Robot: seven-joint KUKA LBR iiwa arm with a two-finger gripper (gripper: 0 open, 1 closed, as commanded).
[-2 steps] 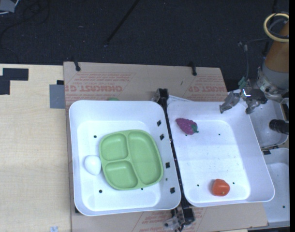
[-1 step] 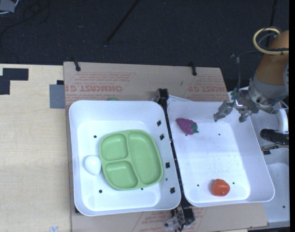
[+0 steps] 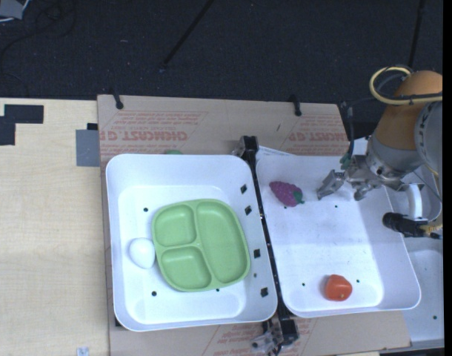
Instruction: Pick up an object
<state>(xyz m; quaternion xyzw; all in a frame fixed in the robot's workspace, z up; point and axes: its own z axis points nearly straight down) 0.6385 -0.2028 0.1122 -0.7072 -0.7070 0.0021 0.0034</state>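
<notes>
- Two white bins side by side on the counter: left bin (image 3: 122, 199), right bin (image 3: 393, 273).
- In the left bin, a green divided plate (image 3: 200, 245) with a white egg-like ball (image 3: 142, 253) touching its left edge.
- In the right bin, a purple grape-like toy (image 3: 286, 193) near the far left corner and an orange-red round object (image 3: 337, 288) near the front wall.
- Gripper (image 3: 343, 186) low over the right bin's far side, just right of the purple toy, apart from it.
- Jaws spread, pinching nothing.
</notes>
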